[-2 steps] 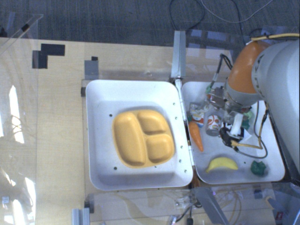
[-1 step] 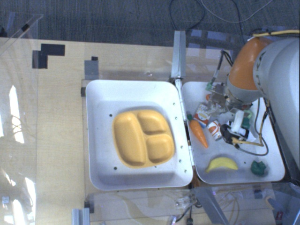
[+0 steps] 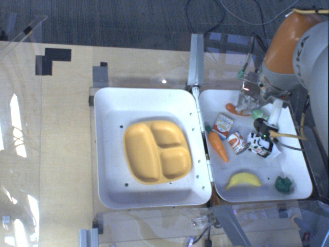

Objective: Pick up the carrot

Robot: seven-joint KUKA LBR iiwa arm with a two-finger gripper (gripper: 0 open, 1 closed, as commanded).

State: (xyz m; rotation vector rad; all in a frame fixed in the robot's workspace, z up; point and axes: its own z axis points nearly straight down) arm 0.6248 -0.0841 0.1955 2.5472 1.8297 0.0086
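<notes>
Carrot (image 3: 218, 146): lies in the right bin (image 3: 298, 189), against its left wall, long axis running from far-left to near-right, thick end toward the far side. A small printed packet (image 3: 223, 122) lies just beyond its far end and a red-and-white item (image 3: 236, 142) just to its right; a banana (image 3: 244, 179) lies nearer, apart from it. The pincer (image 3: 252, 106) hangs over the far part of the same bin, well apart from the carrot; whether it is spread or pressed together cannot be told. The left bin (image 3: 108, 153) holds a yellow divided tray (image 3: 157, 151). Judged as a toy: light, rigid, smooth, likely to slip. Grasp across the middle, perpendicular to the long axis, allowing clearance from the wall.
</notes>
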